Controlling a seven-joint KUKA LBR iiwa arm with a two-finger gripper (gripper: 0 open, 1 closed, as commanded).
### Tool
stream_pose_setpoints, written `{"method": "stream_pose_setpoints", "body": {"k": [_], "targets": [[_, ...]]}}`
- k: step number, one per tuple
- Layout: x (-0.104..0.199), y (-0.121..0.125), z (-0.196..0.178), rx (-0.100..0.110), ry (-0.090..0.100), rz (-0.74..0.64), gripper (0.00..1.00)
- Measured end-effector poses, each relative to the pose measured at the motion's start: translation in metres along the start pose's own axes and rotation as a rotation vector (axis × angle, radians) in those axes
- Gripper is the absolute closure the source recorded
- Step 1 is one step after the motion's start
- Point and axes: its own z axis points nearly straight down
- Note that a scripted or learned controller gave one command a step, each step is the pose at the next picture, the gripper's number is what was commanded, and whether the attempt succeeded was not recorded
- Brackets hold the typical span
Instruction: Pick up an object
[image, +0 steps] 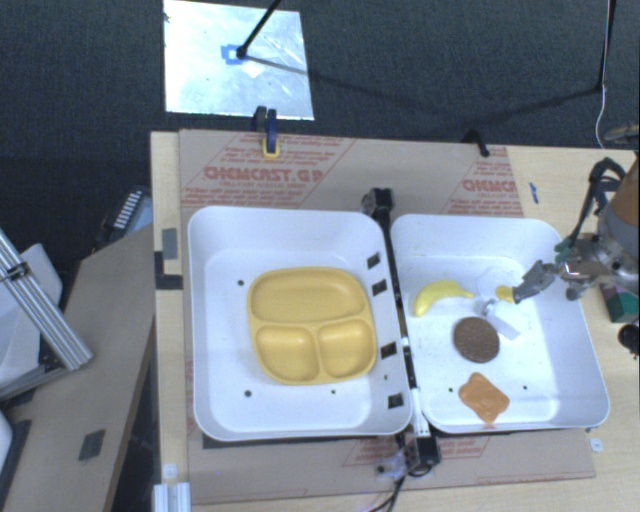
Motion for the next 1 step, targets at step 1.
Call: {"method": "stream_pose_setpoints", "body": {"k": [1], "targets": [[0.0003,0.0028,-0.0058,-0.011,-0.003,-0.003,0.0]]}}
